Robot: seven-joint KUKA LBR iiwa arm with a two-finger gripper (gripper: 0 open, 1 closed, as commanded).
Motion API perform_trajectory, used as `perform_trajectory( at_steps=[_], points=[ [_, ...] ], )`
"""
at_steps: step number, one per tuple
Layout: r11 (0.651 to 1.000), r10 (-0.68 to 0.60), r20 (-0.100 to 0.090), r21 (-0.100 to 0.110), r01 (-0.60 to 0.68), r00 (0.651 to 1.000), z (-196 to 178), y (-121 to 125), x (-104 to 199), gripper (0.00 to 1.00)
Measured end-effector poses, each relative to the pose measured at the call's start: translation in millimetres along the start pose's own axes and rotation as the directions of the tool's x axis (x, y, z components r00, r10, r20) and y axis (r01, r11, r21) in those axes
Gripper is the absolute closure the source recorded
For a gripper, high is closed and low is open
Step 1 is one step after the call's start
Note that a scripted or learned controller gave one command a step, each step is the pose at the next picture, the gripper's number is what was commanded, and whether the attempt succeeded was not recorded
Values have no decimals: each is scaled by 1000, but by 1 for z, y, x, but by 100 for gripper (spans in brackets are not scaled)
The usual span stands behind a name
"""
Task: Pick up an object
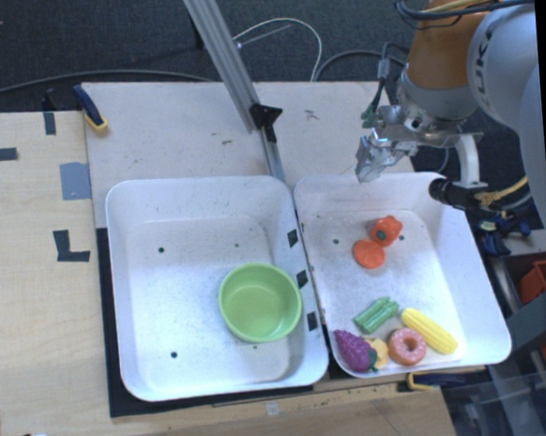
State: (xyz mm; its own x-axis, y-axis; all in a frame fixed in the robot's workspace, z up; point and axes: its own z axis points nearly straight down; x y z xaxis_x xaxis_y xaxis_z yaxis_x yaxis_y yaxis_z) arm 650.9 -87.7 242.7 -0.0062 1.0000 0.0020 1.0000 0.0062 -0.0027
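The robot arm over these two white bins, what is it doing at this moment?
The gripper hangs above the far edge of the right bin, with nothing in it. The toy foods lie below it: an orange pepper, a tomato, corn and others. The left bin holds a green bowl.

Two shallow white plastic bins are seen side by side on the bench, and the right bin (463,244) is taken as the landmark: the left bin (145,269), touching its left wall, holds a round light-green bowl (259,303). Inside the right bin, an orange-red toy pepper (385,230) and an orange-red rounded toy (369,253) lie near the middle, while a green toy pod (376,314), a yellow toy corn cob (429,330), a pink-frosted toy doughnut (407,346) and a purple toy grape bunch (354,350) are clustered at its near edge. The metal two-finger gripper (372,165) of the grey arm is seen over the right bin's far rim, apart from all the toys.
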Motion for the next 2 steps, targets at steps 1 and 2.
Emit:
perform_trajectory(
  at_steps=[1,2],
  points=[
    [1000,0,1,-2,0,1000,-2,10,49,100],
    [1000,-1,0,0,1,1000,-2,2,102,100]
  ],
)
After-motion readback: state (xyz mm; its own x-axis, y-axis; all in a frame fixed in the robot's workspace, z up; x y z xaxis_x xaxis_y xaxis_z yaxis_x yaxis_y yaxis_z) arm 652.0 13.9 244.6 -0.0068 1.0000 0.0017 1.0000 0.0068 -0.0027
